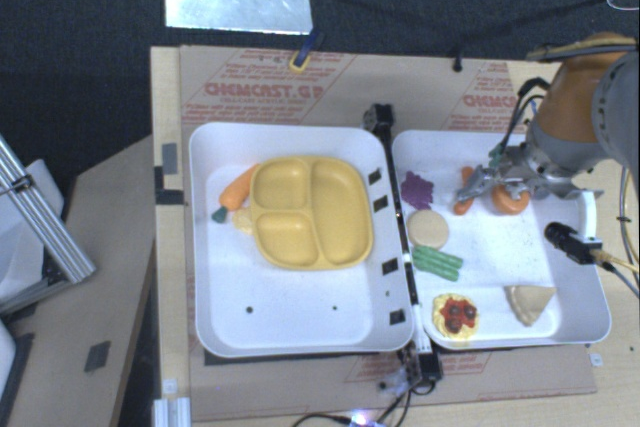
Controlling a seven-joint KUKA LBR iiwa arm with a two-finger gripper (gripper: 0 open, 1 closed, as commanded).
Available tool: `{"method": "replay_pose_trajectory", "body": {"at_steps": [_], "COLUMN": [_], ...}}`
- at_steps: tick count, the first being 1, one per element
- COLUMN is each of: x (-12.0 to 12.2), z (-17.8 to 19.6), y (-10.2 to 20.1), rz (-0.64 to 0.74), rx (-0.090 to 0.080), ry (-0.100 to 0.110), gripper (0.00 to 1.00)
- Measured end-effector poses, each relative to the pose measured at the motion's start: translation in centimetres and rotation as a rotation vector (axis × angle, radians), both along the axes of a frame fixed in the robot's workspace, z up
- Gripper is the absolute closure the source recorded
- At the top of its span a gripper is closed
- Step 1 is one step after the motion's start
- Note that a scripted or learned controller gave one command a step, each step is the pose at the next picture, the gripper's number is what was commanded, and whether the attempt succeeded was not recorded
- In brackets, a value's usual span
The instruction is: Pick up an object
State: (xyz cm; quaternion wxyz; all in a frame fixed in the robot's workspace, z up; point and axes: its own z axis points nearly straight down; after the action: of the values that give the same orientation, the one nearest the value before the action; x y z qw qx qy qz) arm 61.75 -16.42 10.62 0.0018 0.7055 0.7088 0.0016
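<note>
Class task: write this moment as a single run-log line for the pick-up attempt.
arm: over right bin | gripper: low at back, by orange toy | grasp: unconfirmed | left bin: yellow tray, carrot

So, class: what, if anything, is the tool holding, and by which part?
Cannot be told: the tool sits low among small orange toy pieces in the right white bin.

Two white bins: left bin (215, 245), right bin (520, 260). In the left bin, one yellow divided plate (305, 212), with one carrot (237, 187) touching its left edge. In the right bin, one purple piece (417, 188), one round cracker (430, 229), one green bean bundle (437, 262), one small pizza (456, 315), one tan wedge (528, 301), two orange pieces (511, 201).
</note>
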Motion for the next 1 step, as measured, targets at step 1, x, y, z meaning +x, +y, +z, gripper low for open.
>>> {"method": "replay_pose_trajectory", "body": {"at_steps": [1], "x": [0.01], "z": [0.94], "y": [0.01], "rz": [0.001], "rx": [0.000], "ry": [-0.001], "gripper": [1.00]}}
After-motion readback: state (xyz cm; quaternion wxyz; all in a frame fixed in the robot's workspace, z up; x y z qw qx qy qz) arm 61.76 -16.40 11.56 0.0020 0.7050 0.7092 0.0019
